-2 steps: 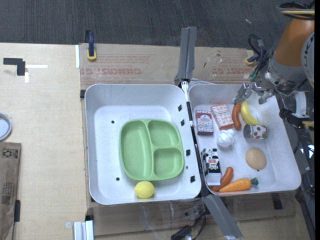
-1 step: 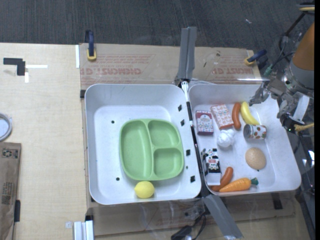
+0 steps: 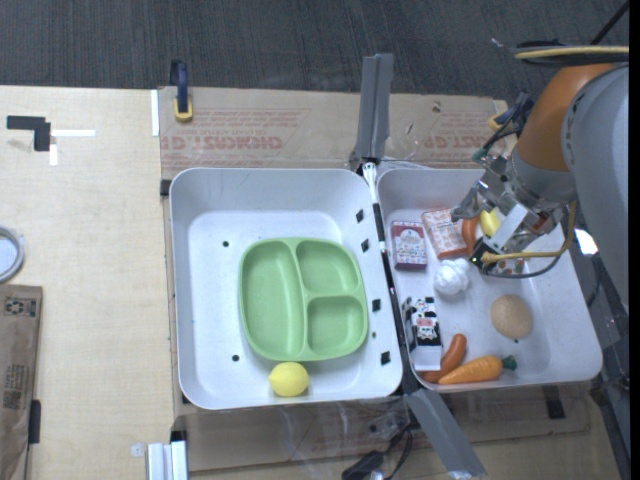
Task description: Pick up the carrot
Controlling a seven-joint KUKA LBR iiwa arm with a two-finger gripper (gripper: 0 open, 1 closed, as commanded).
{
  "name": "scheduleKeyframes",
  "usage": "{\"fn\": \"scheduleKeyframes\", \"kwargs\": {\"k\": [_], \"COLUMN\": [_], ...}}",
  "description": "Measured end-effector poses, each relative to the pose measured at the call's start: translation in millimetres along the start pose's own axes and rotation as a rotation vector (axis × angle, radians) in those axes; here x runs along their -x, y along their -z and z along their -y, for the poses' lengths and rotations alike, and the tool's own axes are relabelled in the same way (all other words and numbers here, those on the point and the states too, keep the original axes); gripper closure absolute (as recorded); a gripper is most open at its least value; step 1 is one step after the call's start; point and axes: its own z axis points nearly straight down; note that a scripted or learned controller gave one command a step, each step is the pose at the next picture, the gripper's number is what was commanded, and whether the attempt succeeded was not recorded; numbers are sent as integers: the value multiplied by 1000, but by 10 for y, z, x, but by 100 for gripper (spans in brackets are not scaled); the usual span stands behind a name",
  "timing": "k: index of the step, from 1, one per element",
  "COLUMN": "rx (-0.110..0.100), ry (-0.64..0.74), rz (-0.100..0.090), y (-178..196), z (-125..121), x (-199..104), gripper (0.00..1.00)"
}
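Observation:
The carrot [image 3: 470, 370], orange with a green stub at its right end, lies flat by the front wall of the right bin [image 3: 560, 368]. My gripper [image 3: 483, 236] hangs over the back of that bin, well behind the carrot and apart from it. Small yellow and orange items [image 3: 478, 228] show right at the gripper, and I cannot make out whether they are held.
The right bin also holds a red-orange sausage-shaped piece [image 3: 452, 350] touching the carrot's left end, a brown egg [image 3: 511, 318], a white garlic bulb [image 3: 451, 278], a red box [image 3: 408, 245], a packet [image 3: 440, 233] and a black-and-white carton [image 3: 424, 325]. The left bin holds a green divided plate [image 3: 303, 298] and a lemon [image 3: 289, 379].

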Motion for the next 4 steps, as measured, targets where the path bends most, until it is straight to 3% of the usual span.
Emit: {"fn": "scheduleKeyframes", "kwargs": {"k": [1,2,3,4], "rx": [-20,-22,-15,-16], "ry": [-150,-154,-536,-521], "rz": [13,14,17,18], "y": [-311,-228,686,925], "z": [841,837,855,1407], "x": [596,603,-106,174], "gripper": [0,100,100,100]}}
